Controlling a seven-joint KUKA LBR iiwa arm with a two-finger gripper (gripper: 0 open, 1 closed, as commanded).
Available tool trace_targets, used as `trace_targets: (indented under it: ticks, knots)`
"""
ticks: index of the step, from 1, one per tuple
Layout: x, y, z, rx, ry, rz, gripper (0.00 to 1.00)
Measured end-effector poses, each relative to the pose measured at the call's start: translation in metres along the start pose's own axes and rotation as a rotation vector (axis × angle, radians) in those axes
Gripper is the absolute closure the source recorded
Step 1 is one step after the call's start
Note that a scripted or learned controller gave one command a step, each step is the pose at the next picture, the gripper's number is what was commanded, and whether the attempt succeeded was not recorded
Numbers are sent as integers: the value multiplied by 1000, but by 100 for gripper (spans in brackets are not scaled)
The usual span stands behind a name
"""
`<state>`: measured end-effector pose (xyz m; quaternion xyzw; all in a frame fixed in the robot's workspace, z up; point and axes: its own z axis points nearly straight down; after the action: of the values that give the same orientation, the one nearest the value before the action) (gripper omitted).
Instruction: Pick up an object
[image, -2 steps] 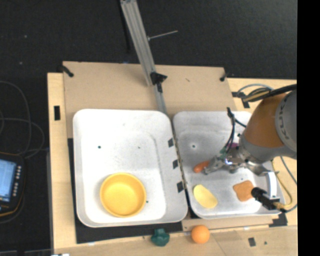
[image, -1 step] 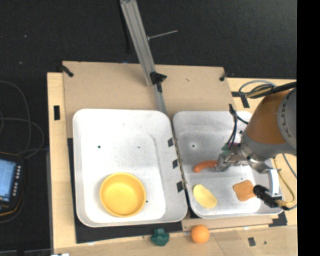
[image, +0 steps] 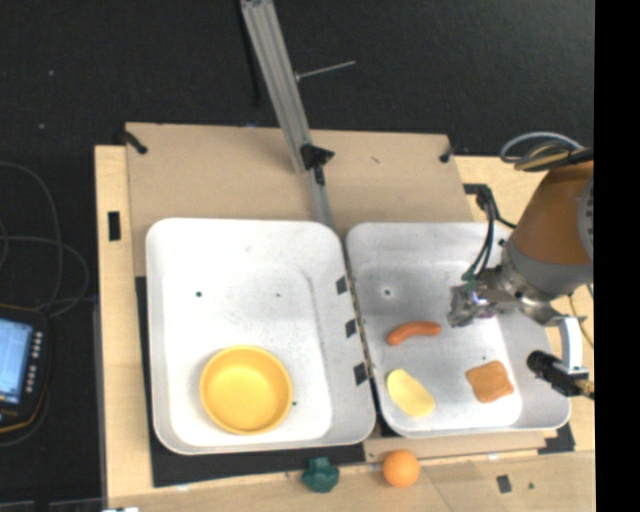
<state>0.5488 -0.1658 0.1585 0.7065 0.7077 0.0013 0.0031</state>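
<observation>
In the right bin (image: 420, 250) lie three things: an orange-red sausage-shaped piece (image: 413, 332) near the middle, a pale yellow oval piece (image: 410, 392) at the front, and a brown square piece (image: 489, 381) at the front right. My gripper (image: 468, 306) hangs over the right bin, just right of the sausage piece and slightly above it. Nothing shows between its fingers. The arm's orange band (image: 555, 215) rises behind it at the right edge.
A yellow bowl (image: 246, 388) sits at the front of the left bin (image: 240, 270). On the bench in front of the bins rest an orange ball (image: 400, 468) and a small green object (image: 320, 475). A metal pole (image: 285, 90) slants up from between the bins.
</observation>
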Motion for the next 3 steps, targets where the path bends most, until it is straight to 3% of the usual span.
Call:
trace_targets:
  ticks: [1,2,3]
  knots:
    - [-12,5,-55,-1,-1,0,100]
    - [-14,7,-86,1,1,-1,100]
    - [38,27,-95,3,3,-6,100]
